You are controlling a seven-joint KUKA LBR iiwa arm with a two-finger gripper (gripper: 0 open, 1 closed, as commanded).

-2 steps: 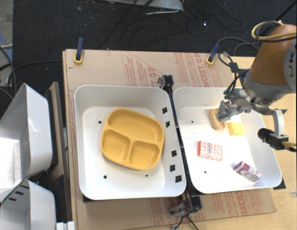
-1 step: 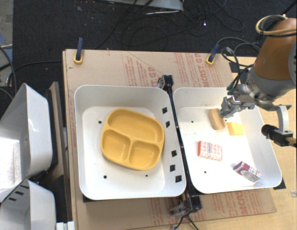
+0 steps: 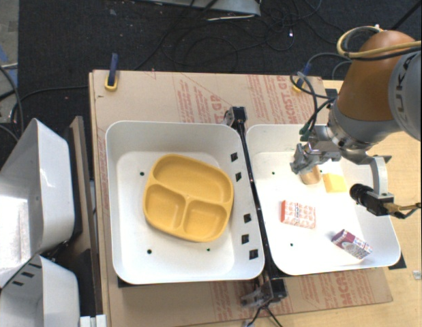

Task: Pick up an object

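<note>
My gripper [image 3: 307, 162] hangs low in the upper middle of the right bin [image 3: 275, 182]. Right under its tip shows a small tan, cork-like object [image 3: 310, 177], partly hidden by the gripper. Just right of that lies a yellow block [image 3: 334, 182]. A red and white packet [image 3: 298, 214] lies flat nearer the bin's middle. Toward the bin's front right corner sits a small maroon and white box [image 3: 352, 244].
The left bin [image 3: 125, 189] holds a yellow divided plate [image 3: 188, 197]. A black divider [image 3: 250, 196] runs between the bins. The arm's orange band [image 3: 374, 70] and cables hang over the right bin's far right side. White containers [image 3: 30, 189] stand at the left.
</note>
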